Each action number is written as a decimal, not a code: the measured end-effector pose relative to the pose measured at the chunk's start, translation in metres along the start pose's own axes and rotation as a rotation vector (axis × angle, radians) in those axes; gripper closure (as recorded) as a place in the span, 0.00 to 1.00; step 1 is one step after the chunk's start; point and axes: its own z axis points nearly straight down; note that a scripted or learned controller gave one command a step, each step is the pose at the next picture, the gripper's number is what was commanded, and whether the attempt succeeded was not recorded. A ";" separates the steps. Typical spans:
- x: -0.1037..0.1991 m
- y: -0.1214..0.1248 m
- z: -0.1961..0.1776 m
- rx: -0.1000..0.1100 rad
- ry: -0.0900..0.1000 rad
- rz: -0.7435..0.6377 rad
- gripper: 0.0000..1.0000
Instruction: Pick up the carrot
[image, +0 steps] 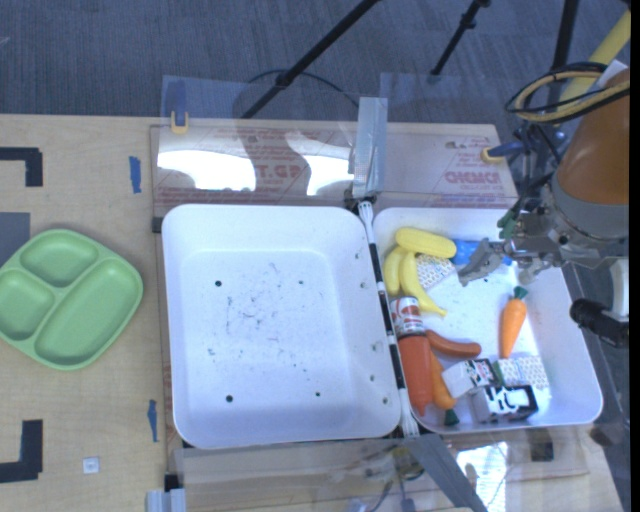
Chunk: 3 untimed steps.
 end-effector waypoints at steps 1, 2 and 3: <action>-0.055 0.001 0.049 -0.001 0.000 -0.090 0.00; -0.071 -0.004 0.148 -0.003 -0.001 0.086 0.00; -0.073 -0.004 0.138 -0.004 -0.001 0.090 1.00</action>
